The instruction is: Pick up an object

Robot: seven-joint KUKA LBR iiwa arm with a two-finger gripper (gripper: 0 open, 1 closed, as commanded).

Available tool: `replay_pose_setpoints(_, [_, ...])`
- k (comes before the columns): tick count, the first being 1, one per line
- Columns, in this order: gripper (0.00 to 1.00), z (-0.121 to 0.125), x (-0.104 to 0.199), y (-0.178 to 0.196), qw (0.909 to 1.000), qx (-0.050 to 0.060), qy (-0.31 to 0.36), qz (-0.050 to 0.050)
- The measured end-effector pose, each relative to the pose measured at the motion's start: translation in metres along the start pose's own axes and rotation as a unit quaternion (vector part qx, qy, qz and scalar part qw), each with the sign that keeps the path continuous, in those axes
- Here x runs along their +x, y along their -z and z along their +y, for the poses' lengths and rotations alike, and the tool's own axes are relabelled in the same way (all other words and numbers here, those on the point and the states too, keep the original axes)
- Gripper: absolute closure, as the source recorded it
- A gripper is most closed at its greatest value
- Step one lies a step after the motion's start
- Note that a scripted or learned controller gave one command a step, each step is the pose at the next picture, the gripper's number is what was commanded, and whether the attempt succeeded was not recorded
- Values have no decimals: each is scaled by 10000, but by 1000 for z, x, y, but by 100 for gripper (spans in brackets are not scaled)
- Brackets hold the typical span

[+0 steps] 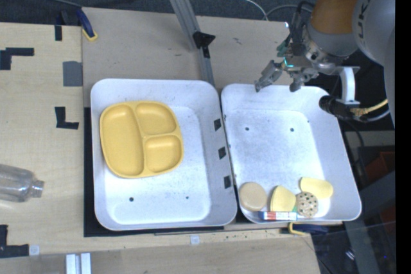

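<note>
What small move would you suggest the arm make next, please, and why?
Probably carry the open two-finger gripper from the far rim of the right white bin toward the near corner, above the round tan food pieces. Nothing is between its fingers, and every pickable item there lies in that corner.

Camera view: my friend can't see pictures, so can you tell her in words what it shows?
A grey robot arm with an open gripper hovers over the far rim of the right white bin, holding nothing. Small food-like toys sit bunched at that bin's near edge. The left bin holds a yellow divided plate, and a clear bottle lies on the bench.
</note>
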State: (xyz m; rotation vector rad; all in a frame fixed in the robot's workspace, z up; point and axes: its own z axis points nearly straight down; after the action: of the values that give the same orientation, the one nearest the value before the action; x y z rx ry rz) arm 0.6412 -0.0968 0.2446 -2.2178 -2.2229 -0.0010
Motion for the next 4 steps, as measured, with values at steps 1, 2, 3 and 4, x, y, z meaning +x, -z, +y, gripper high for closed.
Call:
replay_pose_setpoints(1, [100,0,2,10,10000,2,18,5])
replay_pose_setpoints(2, [100,-54,16,-61,10000,59,-14,-2])
replay_pose_setpoints(3, [100,-82,67,-57,10000,20,12,0])
replay_pose_setpoints(4, [100,-41,83,1,10000,-36,11,-5])
